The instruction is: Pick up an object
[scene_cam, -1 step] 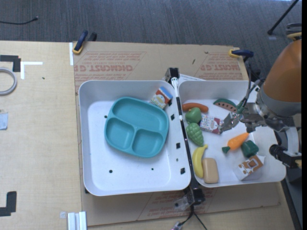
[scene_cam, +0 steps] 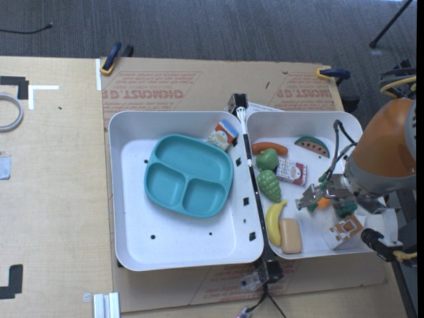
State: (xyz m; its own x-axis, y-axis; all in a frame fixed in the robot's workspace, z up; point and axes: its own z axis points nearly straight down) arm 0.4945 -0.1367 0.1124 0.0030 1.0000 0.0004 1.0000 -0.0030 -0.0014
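My gripper [scene_cam: 310, 201] hangs low over the middle of the right bin [scene_cam: 344, 121], reaching in from the right. A small orange object [scene_cam: 323, 203] lies right beside its tip, and a dark green object [scene_cam: 346, 209] sits just to the right under the wrist. Around it lie a red packet [scene_cam: 291, 171], a yellow banana [scene_cam: 274, 220], a tan bread piece [scene_cam: 291, 236], a bumpy green vegetable [scene_cam: 269, 185], a green pepper [scene_cam: 267, 158], an orange sausage [scene_cam: 270, 147], a watermelon slice [scene_cam: 312, 144] and a brown waffle-like piece [scene_cam: 347, 229].
The left bin [scene_cam: 132, 230] holds a teal divided plate [scene_cam: 189, 175] and a small carton [scene_cam: 222, 135] at its back right corner. The arm's orange band [scene_cam: 391, 141] looms over the right bin's right wall. Clamps join the bins along the middle.
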